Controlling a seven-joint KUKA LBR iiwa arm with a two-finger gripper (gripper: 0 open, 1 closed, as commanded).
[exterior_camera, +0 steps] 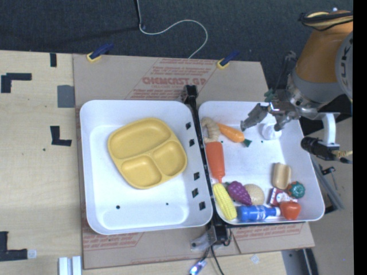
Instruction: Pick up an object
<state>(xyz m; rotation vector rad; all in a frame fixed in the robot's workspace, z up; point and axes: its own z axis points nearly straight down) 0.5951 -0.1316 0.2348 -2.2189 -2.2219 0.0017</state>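
Note:
My gripper [265, 121] hangs open over the far part of the right bin [258, 162], its dark fingers [250, 120] spread with nothing between them. Just left of it lies a small orange carrot [231, 133] with a green tip. A larger orange carrot [215, 159] lies along the bin's left wall, below a beige toy [211, 129]. Along the near edge sit a yellow corn cob [224, 200], purple grapes [238, 192], a blue bottle [256, 213], a bread piece [280, 175] and red and green items [291, 200].
The left bin [97, 205] holds a yellow divided plate [147, 152]. Black clips [191, 93] join the two bins at the middle wall. The grey and orange arm [324, 56] comes in from the upper right. A white cable [172, 27] loops behind the bins.

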